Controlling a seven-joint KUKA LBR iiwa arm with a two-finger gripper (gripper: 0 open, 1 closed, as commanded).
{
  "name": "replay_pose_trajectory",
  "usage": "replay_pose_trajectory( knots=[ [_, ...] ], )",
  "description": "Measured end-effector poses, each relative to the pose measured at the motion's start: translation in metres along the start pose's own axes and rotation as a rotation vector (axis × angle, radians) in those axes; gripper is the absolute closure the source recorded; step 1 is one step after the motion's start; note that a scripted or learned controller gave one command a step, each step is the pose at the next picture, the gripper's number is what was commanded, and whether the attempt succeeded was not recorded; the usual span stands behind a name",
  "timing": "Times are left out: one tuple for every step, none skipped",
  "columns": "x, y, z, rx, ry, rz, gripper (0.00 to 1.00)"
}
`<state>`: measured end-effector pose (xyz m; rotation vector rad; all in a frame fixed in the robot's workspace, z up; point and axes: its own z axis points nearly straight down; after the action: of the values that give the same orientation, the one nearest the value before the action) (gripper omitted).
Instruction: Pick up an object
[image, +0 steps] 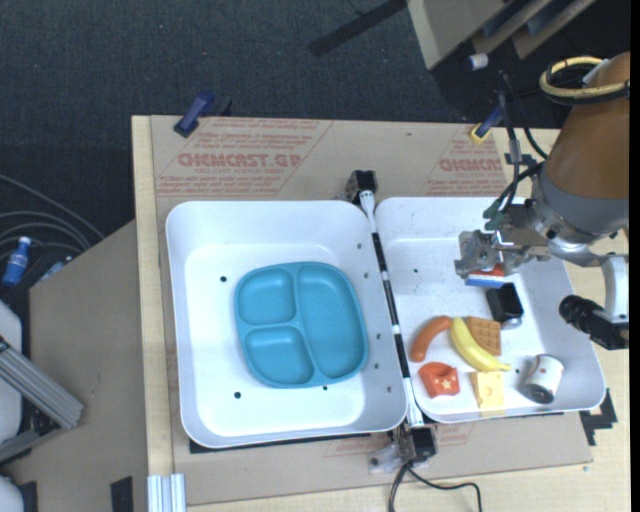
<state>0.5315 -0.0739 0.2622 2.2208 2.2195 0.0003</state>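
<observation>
White bins side by side on the counter: blue tray (300, 323) alone in the left bin (190, 300). Toy food bunched at the right bin's (420, 230) near corner: banana (472, 345), sausage (430, 335), tomato (438, 378), cheese (489, 388). Gripper (488, 262) low over something red and blue; grasp state impossible to tell.

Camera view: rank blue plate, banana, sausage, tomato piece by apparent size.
1. blue plate, by far
2. banana
3. sausage, close to the banana; order unsure
4. tomato piece
</observation>
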Motion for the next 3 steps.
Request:
replay_pose_trajectory(
  knots=[
    [0.059, -0.048, 0.016, 0.005, 0.003, -0.001, 1.00],
    [0.103, -0.005, 0.013, 0.001, 0.002, -0.001, 1.00],
    [0.079, 0.031, 0.014, 0.000, 0.000, 0.000, 1.00]
  ],
)
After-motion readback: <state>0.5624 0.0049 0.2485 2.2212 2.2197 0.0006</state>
